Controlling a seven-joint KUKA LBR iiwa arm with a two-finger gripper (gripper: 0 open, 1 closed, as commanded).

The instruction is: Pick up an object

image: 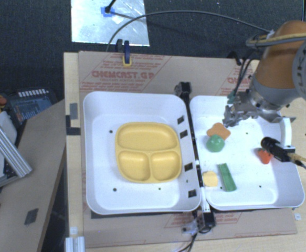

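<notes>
Objects: five small items lie in the right bin point(289, 193), with one orange piece point(219, 130), one green ball point(214, 143), one green block point(227, 177), one pale yellow disc point(210, 179) and one red-orange piece point(263, 156) partly behind a black part.
Bins: two, white and shallow, side by side; the left bin point(97, 140) holds one yellow divided tray point(147, 151) with three compartments.
Gripper point(233, 116): one, above the right bin's far left area, near the orange piece; nothing is seen between its fingers, and its opening cannot be told.
Arm point(281, 62): one, reaching in from the right.
</notes>
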